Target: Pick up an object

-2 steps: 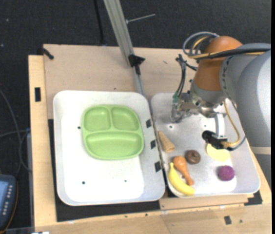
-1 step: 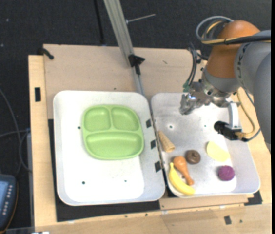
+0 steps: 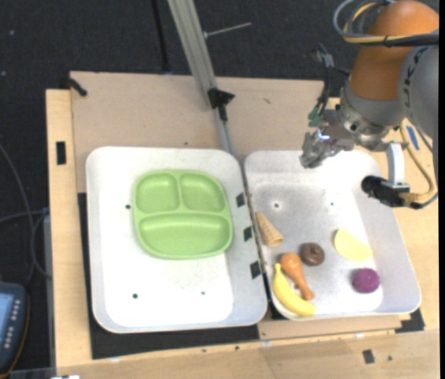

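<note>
Plastic toy food in right bin (image 3: pixel 380 212): purple ball (image 3: pixel 365 279), yellow wedge (image 3: pixel 353 245), brown ring (image 3: pixel 312 253), cone (image 3: pixel 268 228), carrot (image 3: pixel 297 275), banana (image 3: pixel 289 294) | likely light, stiff, smooth; ball may roll, so pinch across its middle | gripper (image 3: pixel 315 151) above bin's far edge, nothing held, opening unclear | green tray (image 3: pixel 183 214) in left bin (image 3: pixel 112 290)

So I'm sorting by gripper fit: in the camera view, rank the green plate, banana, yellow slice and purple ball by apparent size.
1. green plate
2. banana
3. yellow slice
4. purple ball
The banana is partly covered by the carrot, so its lead over the slice is unsure.
</note>
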Controlling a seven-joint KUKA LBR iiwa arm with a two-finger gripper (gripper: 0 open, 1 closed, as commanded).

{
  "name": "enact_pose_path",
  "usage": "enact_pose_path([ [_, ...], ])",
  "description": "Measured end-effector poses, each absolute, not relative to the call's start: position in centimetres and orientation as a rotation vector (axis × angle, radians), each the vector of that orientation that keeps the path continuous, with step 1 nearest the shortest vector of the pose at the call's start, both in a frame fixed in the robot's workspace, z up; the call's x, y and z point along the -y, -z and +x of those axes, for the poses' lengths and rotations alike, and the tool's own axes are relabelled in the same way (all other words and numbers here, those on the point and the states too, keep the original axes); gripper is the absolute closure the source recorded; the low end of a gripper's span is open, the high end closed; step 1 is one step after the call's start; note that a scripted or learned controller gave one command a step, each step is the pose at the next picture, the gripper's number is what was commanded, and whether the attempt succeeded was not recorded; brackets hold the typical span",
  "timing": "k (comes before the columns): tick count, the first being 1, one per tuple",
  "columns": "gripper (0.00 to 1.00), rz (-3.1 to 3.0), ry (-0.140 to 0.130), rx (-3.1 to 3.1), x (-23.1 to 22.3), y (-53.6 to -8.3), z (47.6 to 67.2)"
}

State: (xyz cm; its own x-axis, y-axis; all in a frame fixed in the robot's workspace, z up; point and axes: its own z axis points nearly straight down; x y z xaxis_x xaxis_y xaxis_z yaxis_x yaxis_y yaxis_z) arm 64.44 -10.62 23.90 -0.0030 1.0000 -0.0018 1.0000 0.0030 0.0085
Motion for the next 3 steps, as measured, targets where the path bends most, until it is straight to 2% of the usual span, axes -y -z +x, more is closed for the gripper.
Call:
enact_pose_path([
  [1, 1.0, 2.215, -0.002, -2.224, 10.7, -24.4, 64.5],
  [3, 1.0, 2.214, -0.002, -2.23, -0.5, -25.6, 63.2],
])
